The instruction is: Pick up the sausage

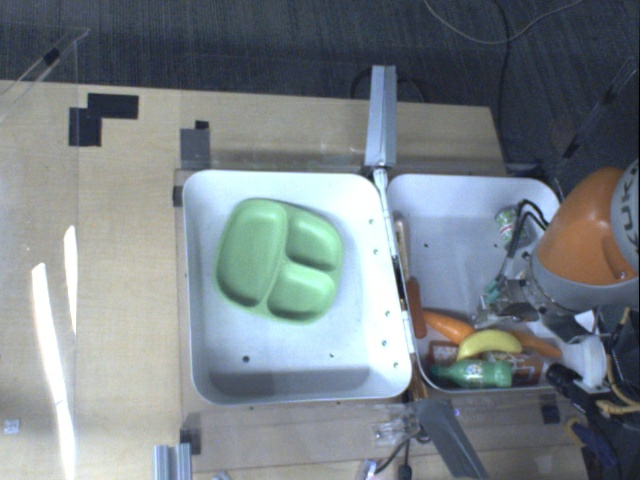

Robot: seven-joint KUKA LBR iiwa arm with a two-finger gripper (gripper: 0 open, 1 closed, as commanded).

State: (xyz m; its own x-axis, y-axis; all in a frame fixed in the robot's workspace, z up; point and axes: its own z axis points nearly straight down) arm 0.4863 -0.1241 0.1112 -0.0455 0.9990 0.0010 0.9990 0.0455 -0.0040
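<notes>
A thin reddish-brown piece that looks like the sausage (pixel 411 303) lies along the left wall of the right bin (pixel 450 218). My gripper (pixel 501 306) hangs low in the near right part of that bin, just above the yellow banana (pixel 488 342) and to the right of an orange carrot-like piece (pixel 447 324). It is about a hand's width to the right of the sausage. The arm's orange band (pixel 590 238) hides the bin's right edge. I see nothing of the sausage at the gripper.
A green bottle (pixel 472 373) and a brown packet (pixel 440 351) lie along the right bin's near wall, and an orange-brown piece (pixel 541 346) lies right of the banana. A small green-white item (pixel 508 220) sits further back. The left bin (pixel 205 268) holds a green divided plate (pixel 280 258).
</notes>
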